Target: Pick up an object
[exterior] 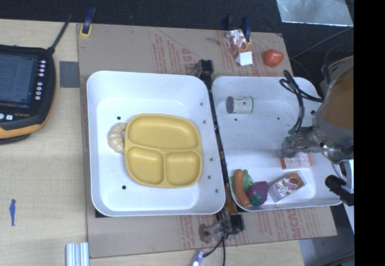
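Two bins (96,138); claw (293,149) near right rim, grip state unclear.

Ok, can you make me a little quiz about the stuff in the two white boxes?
1. True or false: the yellow tray lies in the left bin.
2. Which thing lies on its side near the top of the right bin? A) a small can B) a spoon C) a ball
3. Fill in: the gripper is low over a flat red and white ____ in the right bin.

Key: 1 true. 2 A, the small can. 3 packet.
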